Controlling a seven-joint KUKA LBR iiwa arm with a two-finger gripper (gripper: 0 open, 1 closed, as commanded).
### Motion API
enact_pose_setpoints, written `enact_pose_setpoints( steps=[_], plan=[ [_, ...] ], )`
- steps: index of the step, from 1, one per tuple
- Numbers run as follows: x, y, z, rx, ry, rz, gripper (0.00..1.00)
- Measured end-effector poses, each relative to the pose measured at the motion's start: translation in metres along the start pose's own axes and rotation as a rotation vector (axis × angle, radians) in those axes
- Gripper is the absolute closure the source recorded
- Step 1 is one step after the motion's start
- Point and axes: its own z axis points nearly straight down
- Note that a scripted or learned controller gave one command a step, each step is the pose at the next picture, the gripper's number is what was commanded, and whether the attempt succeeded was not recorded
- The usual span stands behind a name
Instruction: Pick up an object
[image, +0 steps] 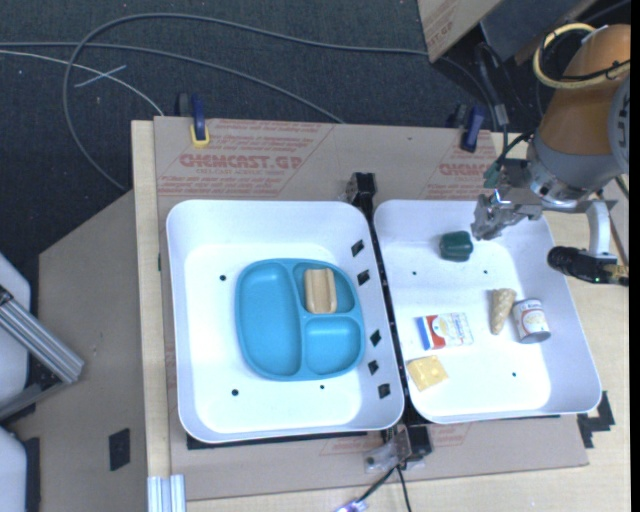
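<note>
My gripper (487, 221) hangs over the far part of the right bin (570, 390), just right of and slightly beyond a dark green rounded object (456, 245). Nothing shows between its fingers. Nearer the front of that bin lie a red, white and blue packet (443, 330), a yellow wedge (428, 373), a tan bread-like piece (499, 309) and a small can (531, 320) on its side.
The left bin (200, 400) holds a blue divided plate (262, 310) with a tan block (320, 290) in its upper right compartment. A black divider with clips (370, 300) runs between the bins. Blue clamps (200, 125) stand at the board's far edge.
</note>
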Motion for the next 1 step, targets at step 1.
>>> enact_pose_setpoints(
  steps=[1],
  plan=[
    [0.0102,0.0039,-0.0519,-0.001,0.0,-0.001,1.0]
  ],
)
